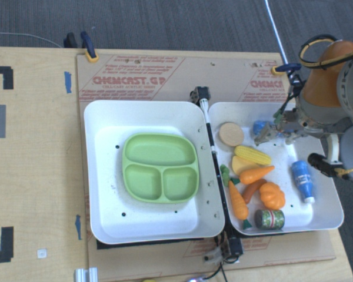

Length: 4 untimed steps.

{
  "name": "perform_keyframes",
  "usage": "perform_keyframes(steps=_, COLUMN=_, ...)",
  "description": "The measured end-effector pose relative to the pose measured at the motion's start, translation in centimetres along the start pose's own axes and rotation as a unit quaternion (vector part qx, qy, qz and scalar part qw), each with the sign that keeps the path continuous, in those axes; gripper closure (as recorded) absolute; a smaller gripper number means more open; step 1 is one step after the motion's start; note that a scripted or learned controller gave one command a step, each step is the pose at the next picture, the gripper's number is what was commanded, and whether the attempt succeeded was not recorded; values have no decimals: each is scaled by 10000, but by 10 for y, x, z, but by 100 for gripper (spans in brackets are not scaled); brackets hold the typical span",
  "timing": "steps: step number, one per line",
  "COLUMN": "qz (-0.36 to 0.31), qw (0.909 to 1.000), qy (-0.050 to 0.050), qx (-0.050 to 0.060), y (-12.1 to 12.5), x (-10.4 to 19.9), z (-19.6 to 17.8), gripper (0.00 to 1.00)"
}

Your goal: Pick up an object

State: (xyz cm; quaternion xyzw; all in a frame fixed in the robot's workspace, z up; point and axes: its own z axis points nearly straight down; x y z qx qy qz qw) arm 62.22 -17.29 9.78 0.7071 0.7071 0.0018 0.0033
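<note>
Two glossy white bins (100,157) before me; a three-compartment green plate (160,168) in one. Metallic tool (276,131) hovers near a round tan disc (230,134); I cannot tell its state.

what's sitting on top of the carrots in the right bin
A corn cob lies across the carrots at their upper end, beside an orange pepper. Whatever lies beneath the pile is hidden.

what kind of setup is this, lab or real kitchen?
Likely a robot lab bench, not a kitchen: two white bins clamped on a cardboard sheet, toy food such as plastic corn and carrots, and a grey-and-orange arm reaching in.
</note>
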Motion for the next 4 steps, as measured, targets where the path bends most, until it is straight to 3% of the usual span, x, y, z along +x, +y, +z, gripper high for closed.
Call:
perform_keyframes(steps=1, qz=-3, qw=10000, qy=12, qx=17, y=-59, x=58, z=10, gripper=0)
perform_keyframes(steps=2, qz=4, qw=10000, qy=2, qx=0, y=-95, x=74, z=10, gripper=0)
perform_keyframes(steps=3, qz=11, qw=10000, qy=-18, qx=-31, y=-93, x=72, z=-1, gripper=100)
perform_keyframes(steps=4, qz=-6, qw=10000, qy=11, qx=32, y=-120, x=99, z=-126, gripper=100)
